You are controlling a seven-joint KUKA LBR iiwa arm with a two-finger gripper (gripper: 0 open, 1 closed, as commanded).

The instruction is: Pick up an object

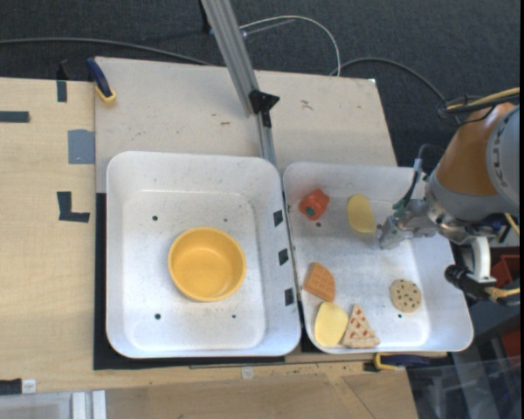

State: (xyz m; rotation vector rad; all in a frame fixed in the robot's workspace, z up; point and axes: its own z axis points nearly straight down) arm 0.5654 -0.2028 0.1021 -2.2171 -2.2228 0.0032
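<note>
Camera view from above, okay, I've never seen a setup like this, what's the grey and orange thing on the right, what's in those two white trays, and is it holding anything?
This is one picture, taken by a fixed camera looking down at a slant on a bench. The grey and orange thing is a robot arm reaching in from the right. Its gripper hangs low over the right bin, beside a yellow piece. I cannot tell whether it holds anything. That bin also has toy food: a red piece, a waffle, a cookie, a pizza slice and a pale yellow wedge. The left bin holds a yellow bowl.
</note>
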